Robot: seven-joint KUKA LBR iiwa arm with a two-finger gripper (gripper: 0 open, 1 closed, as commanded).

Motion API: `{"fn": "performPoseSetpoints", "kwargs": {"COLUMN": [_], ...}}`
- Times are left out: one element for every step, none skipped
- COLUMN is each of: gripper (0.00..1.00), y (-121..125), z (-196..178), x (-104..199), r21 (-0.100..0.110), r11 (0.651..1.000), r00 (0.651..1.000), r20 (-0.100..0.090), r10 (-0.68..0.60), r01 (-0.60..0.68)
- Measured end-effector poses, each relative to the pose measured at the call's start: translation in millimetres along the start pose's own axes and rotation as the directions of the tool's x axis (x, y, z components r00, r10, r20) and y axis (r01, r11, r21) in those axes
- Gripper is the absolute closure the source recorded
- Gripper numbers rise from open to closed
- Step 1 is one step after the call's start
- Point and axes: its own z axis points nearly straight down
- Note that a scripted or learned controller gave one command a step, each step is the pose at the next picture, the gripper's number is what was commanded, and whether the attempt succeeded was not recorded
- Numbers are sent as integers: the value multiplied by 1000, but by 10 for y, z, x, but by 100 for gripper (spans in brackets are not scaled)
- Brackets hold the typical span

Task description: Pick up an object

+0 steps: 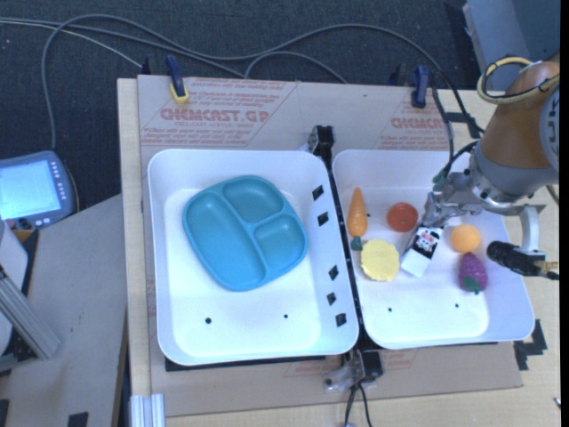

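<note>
Toys sit scattered in the right-hand shallow white bin (pixel 498 327), which I read as the picking side: an orange plastic carrot (pixel 356 212) stands near the divider, a round red tomato-like piece (pixel 402 215) lies beside it, a flat yellow round piece (pixel 380 260) rests lower down, and a small orange ball (pixel 465 237) and a purple grape-like cluster (pixel 472 273) lie toward the right wall. From my remote seat, the two-finger gripper (pixel 430 229) hangs low in that bin, directly over a small white box with black and red markings (pixel 420 252), and seems to be touching its upper end; I judge this box to be the target. I cannot tell whether the fingers are apart or clamped, as the wrist and the box's top blur together there, so I would not claim a hold. The left-hand white bin (pixel 178 327) carries only a light blue compartment plate (pixel 244 230), probably set there as the drop-off side. Both bins rest on a brown cardboard sheet (pixel 222 105) printed in red with "CHEMCAST GP", pinned at the back by blue clamps (pixel 177 76), likely to stop everything shifting. The box's own print is too small for me to read.
</note>
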Motion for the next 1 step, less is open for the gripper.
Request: {"fn": "performPoseSetpoints", "kwargs": {"gripper": [100], "y": [55], "z": [-637], "x": [-39], "r21": [-5], "r11": [1000], "r00": [1000], "r20": [2], "r10": [-1], "r01": [1]}}
